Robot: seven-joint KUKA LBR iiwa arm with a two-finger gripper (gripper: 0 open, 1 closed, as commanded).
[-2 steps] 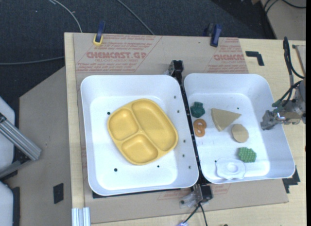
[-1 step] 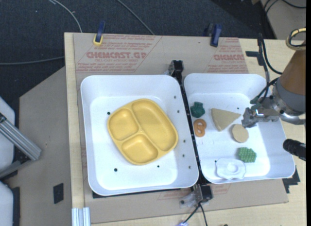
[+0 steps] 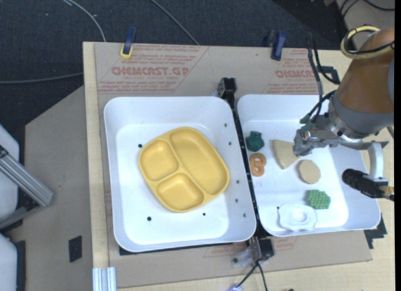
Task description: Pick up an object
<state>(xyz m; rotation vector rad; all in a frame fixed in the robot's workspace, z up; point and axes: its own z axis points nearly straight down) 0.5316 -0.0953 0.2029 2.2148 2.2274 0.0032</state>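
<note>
Two white bins sit side by side on the bench. Left bin (image 3: 119,158) contains a yellow divided tray (image 3: 183,168). Right bin (image 3: 351,218) contains six small objects: a dark green piece (image 3: 254,140), an orange ring (image 3: 257,163), a tan wedge (image 3: 283,153), a tan round piece (image 3: 309,171), a green knobbly piece (image 3: 318,199) and a white cap (image 3: 296,216). The gripper (image 3: 307,141) is positioned over the right bin, just beside the wedge's upper right edge and above the round piece. Finger spacing cannot be determined. No object is visibly gripped.
</note>
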